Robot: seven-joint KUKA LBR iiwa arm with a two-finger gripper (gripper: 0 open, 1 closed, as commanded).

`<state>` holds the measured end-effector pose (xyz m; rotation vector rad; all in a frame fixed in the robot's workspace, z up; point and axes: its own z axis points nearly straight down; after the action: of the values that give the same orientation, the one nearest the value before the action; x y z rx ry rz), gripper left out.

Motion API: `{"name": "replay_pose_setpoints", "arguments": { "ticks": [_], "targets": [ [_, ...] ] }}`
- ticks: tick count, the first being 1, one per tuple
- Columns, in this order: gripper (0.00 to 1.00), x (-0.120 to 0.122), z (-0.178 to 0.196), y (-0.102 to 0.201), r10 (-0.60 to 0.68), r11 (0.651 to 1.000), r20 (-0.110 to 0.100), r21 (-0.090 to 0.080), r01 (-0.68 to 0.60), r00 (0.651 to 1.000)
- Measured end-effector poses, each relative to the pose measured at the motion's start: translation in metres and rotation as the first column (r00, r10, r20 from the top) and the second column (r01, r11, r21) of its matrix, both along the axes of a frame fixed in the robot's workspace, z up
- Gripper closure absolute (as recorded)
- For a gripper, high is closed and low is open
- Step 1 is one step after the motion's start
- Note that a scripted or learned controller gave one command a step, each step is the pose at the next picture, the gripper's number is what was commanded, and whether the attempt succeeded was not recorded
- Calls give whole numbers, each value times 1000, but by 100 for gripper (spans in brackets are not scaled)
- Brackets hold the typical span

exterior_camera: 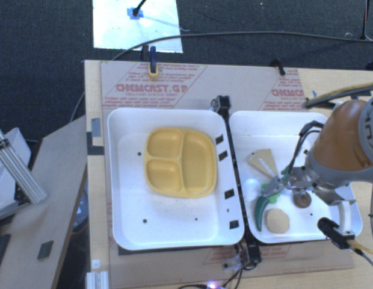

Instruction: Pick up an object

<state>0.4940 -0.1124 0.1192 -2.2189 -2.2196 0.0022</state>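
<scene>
A: At lower right of the frame, what sits in the right bin (355, 221)?
B: The tool (275, 188) hangs over a green utensil (260, 206), beside a beige ball (278, 221).
A: Gripping?
B: Cannot tell. A yellow tray (180, 162) fills the left bin (127, 215).

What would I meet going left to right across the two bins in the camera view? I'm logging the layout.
Yellow divided plate → tan wedge → brown disc → gripper arm.

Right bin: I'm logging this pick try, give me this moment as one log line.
gripper low in right bin | beside green tool | grasp unclear | yellow tray in left bin
</scene>
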Motion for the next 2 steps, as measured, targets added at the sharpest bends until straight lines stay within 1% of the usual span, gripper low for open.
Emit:
{"name": "replay_pose_setpoints", "arguments": {
  "ticks": [1,2],
  "targets": [
    [0,2,-35,-1,0,1000,8,-3,0,1000],
    [100,2,-24,0,0,1000,7,-1,0,1000]
  ]
}}
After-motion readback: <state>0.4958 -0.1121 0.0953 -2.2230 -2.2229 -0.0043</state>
